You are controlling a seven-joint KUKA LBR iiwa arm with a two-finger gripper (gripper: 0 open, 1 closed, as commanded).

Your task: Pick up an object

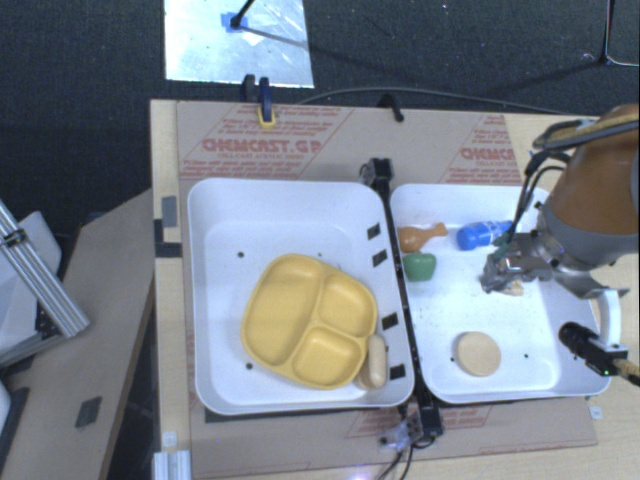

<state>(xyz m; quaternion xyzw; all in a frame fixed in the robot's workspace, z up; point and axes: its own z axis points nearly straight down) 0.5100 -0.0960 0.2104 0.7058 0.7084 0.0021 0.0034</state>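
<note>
Pale object (514, 288), small, lies right at the gripper (503, 268), on its near side; touching or not, cannot tell. Gripper low over the right bin (540, 373); open or shut, cannot tell, and nothing is seen held.

Blue bottle (480, 234) just beyond the gripper, toward the back of the bin, lying on its side. Green piece (420, 266) farther out on the gripper's side toward the divider between the bins, with an orange drumstick-shaped piece (422, 236) just behind it. Round tan disc (478, 353) well apart from the gripper, toward the front.

Across the divider, far from the gripper, left bin (230, 238) holds a yellow divided plate (310, 320). Tan roll (376, 360) lies against the plate's edge nearest the gripper.
</note>
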